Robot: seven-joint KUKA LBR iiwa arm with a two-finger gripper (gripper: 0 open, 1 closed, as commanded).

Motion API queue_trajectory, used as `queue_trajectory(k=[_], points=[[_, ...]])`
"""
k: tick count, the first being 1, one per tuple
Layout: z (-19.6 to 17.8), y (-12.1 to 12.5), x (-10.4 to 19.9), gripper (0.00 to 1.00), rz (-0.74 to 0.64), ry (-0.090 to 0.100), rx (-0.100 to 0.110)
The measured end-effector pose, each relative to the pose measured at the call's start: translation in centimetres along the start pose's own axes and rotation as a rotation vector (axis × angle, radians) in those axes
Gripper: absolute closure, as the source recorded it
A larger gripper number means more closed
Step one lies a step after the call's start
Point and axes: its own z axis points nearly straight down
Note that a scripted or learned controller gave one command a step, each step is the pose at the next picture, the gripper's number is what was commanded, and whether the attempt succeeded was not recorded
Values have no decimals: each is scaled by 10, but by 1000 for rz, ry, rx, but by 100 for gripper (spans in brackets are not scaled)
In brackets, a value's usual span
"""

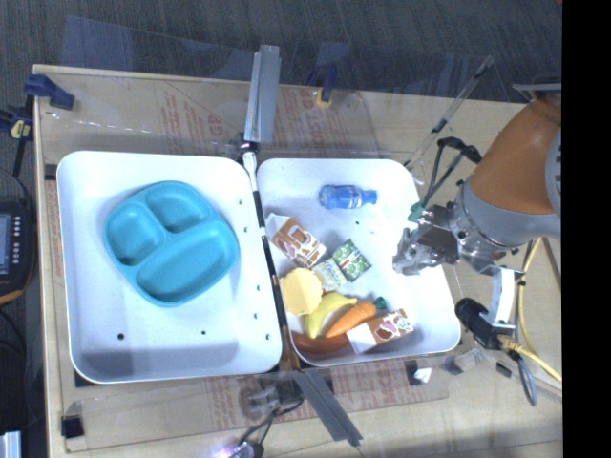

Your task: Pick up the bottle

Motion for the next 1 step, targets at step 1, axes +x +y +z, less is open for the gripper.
queue_trajectory(k=[1], points=[[-39,46,6,100,-66,0,-1]])
